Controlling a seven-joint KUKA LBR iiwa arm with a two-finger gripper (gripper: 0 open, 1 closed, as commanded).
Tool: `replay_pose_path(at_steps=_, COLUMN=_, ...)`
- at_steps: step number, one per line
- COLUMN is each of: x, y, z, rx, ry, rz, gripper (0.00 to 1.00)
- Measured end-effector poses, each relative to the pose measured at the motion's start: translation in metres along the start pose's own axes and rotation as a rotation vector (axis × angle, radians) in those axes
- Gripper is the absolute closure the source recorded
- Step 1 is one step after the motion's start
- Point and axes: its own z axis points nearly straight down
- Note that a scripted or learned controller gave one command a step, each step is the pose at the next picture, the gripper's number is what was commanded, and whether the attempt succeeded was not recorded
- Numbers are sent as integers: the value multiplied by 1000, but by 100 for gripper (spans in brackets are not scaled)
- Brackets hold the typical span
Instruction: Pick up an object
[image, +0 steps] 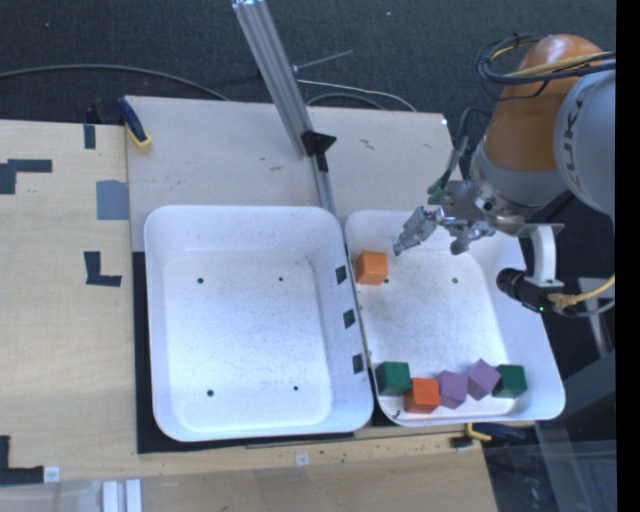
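The orange cube (372, 267) sits alone in the right bin (440, 310), close to the upper left corner, just beside the wall shared with the left bin (240, 320). It looks like a small, rigid block with flat faces, probably light; it should take a firm pinch without deforming, though smooth sides could slip if caught on an edge or a corner. The best hold is likely across two opposite flat faces, square on, and the closeness of the bin wall may leave little room for a finger on that side.

The gripper (432, 232) hangs above the bin floor, near the cube on its right and slightly higher in the picture, not touching it. Its fingers look spread apart and grasp nothing.

Along the bin's lower edge lies a row of other blocks, well apart from the cube: a green cube (393, 377), an orange-red block (422, 394), two purple blocks (467, 383) and another green block (511, 379), packed close together. The bins rest on the bench (60, 300).
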Motion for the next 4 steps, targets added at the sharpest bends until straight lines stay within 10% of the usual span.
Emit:
replay_pose_path(at_steps=1, x=-21, y=-3, z=68, rx=16, ry=3, rz=0, gripper=0)
replay_pose_path(at_steps=2, x=32, y=36, z=75, rx=8, ry=5, rz=-9, gripper=0)
replay_pose_path(at_steps=3, x=0, y=28, z=-9, rx=1, ry=2, rz=-1, gripper=0)
replay_pose_path(at_steps=4, x=40, y=4, z=79, rx=19, ry=5, rz=-5, gripper=0)
